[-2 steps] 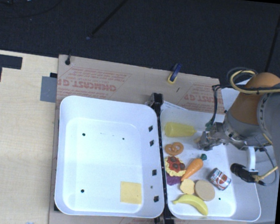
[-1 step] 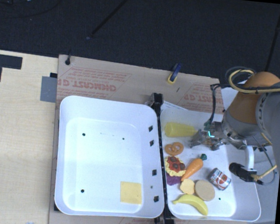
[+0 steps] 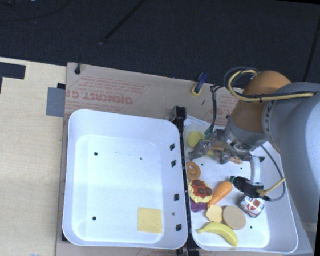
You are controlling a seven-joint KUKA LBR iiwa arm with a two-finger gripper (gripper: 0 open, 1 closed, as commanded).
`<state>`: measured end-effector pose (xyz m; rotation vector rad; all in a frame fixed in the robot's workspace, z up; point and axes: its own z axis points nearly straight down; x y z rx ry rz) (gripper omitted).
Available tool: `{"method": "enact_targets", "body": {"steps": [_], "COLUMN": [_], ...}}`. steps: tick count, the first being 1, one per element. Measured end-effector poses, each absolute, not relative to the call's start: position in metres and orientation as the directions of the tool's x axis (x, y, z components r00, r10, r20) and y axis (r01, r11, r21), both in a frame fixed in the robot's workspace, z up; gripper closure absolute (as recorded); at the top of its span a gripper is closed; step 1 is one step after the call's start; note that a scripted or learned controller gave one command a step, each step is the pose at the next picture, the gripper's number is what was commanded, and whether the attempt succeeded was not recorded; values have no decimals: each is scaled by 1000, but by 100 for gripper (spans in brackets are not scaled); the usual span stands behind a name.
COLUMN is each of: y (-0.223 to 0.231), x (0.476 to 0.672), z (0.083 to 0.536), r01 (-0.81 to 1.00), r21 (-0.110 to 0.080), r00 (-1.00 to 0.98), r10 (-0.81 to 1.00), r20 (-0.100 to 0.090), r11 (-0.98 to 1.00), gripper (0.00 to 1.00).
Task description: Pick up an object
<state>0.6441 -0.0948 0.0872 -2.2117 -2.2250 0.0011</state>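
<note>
red print on the cardboard sheet (image 3: 130, 95) under the bins is upside down and unreadable.

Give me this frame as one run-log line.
phase: reaching | gripper: low in right bin, near lemon | grasp: unconfirmed | left bin: yellow cheese slice

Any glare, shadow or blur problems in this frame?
Camera view: even lighting, the left bin bright but not blown out; the toys and yellow slice look sharp enough; the arm looms soft-edged at right, shading the right bin's upper part around the claw.
</note>
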Motion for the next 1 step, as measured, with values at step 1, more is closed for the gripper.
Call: {"method": "enact_targets", "body": {"steps": [1], "y": [-39], "x": [647], "z": [208], "r01": [1000], "r21": [10], "r00": [-7], "r10": [1000], "r20": [2], "r11": [7], "gripper": [0]}}
